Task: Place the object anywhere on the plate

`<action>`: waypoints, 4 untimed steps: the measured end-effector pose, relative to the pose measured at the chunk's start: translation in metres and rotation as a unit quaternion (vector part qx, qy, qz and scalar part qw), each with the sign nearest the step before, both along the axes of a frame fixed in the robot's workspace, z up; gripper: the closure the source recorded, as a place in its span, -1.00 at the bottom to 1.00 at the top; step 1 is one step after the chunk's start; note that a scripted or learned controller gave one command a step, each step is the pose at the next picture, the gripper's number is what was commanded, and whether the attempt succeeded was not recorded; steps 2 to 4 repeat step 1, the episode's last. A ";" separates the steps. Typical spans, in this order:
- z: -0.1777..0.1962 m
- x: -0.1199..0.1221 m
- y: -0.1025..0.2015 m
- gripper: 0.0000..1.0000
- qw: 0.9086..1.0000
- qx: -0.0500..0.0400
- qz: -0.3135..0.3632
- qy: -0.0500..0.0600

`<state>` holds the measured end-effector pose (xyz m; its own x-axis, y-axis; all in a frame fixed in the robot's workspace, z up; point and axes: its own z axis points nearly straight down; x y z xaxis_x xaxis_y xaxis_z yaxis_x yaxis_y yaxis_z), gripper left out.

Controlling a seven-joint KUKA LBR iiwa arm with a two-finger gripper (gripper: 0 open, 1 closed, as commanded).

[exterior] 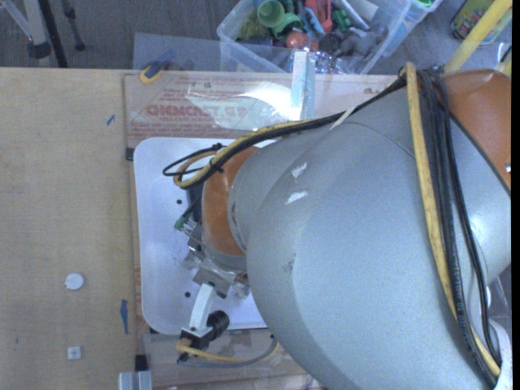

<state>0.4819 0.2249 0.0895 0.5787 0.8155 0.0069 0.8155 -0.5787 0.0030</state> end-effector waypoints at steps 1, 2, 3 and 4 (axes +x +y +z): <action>0.000 0.000 0.000 -1.00 1.000 0.000 0.000 0.000; 0.000 0.000 0.000 -1.00 1.000 0.000 0.000 0.000; 0.000 0.000 0.000 -1.00 1.000 0.000 0.000 0.000; 0.000 0.000 0.000 -1.00 1.000 0.000 0.000 0.000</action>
